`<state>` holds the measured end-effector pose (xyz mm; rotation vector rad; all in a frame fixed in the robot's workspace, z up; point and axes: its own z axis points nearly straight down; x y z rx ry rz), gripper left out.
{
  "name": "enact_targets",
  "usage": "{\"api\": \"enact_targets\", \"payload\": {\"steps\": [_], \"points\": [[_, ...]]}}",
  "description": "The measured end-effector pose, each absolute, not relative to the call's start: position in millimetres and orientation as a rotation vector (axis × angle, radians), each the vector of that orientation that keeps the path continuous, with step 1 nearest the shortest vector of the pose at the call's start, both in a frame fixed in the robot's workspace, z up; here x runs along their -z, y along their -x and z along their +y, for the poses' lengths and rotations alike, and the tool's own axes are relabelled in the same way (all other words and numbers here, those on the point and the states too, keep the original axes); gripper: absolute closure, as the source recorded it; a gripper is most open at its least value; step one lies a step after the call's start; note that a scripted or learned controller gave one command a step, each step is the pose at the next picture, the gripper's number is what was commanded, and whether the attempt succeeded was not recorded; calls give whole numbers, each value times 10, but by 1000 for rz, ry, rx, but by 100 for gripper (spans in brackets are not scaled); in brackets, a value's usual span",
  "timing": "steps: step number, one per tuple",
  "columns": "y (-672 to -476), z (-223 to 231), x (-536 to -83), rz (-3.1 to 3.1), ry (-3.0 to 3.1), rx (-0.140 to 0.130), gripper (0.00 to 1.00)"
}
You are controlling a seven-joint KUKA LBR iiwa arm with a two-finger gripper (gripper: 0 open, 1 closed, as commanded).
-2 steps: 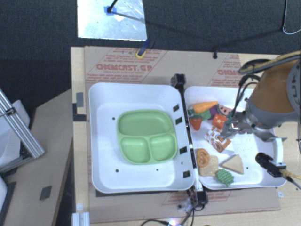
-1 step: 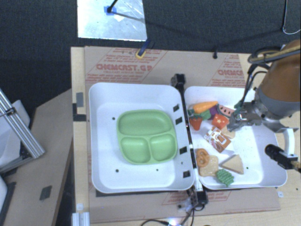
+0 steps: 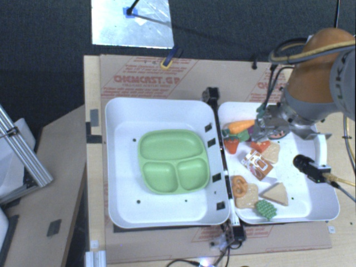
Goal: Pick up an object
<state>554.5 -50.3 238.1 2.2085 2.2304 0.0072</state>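
Orange plastic marks the nearest candidate: a toy carrot (image 3: 241,126) lying in the right bin (image 3: 322,196), close to the hinge that joins it to the left bin (image 3: 119,166). By my judgement it is light, hard and smooth, so it could roll or slip; the safest hold is across its narrow width near the middle, not at the tapered tip.

The gripper (image 3: 266,124) hangs low over the right bin, just beside the carrot's thicker end on the side away from the hinge. Whether its fingers stand wide or narrow I cannot tell, since the grey wrist and cables cover them from above. Nothing is visibly held.

Just beyond the carrot from the bin's far wall lies a red strawberry-like piece (image 3: 231,145); further on sit a small printed carton (image 3: 257,164), a pretzel (image 3: 240,184), a wedge of toy bread (image 3: 276,194) and a green knobbly piece (image 3: 266,208). All look like light hollow toys. A green divided plate (image 3: 173,161) rests in the left bin, well apart from the carrot.
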Motion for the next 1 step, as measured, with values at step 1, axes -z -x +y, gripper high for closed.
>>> {"api": "enact_targets", "payload": {"steps": [1], "points": [[-5812, -127, -2275, 2230, -2211, -4, 100]]}}
